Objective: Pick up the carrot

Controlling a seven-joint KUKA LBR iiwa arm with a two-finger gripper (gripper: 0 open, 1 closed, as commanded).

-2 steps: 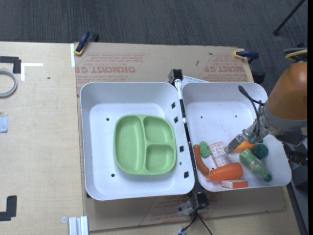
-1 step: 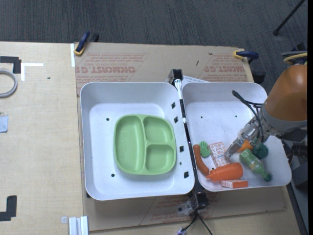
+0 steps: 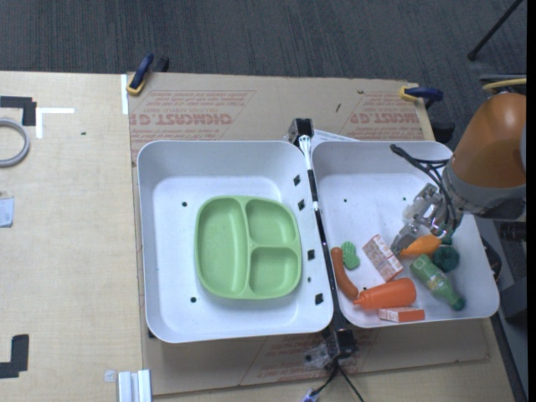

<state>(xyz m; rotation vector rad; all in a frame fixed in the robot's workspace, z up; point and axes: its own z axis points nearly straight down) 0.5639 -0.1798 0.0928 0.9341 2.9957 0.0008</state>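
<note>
The carrot [image 3: 390,293] looks like a light, hard, smooth toy; best pinched across its fat middle; the hand [image 3: 416,234] pinches a small orange piece [image 3: 421,244].

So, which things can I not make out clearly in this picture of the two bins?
- Gripper, camera view: it sits low over an orange item; the wrist hides whether it grips it.
- That orange item: too small and partly covered to name it.
- Carrot: its lower edge is hidden by a small orange box.
- Dark green item: partly behind the gripper and the green bottle.
- Small packet: print too small to read.
</note>
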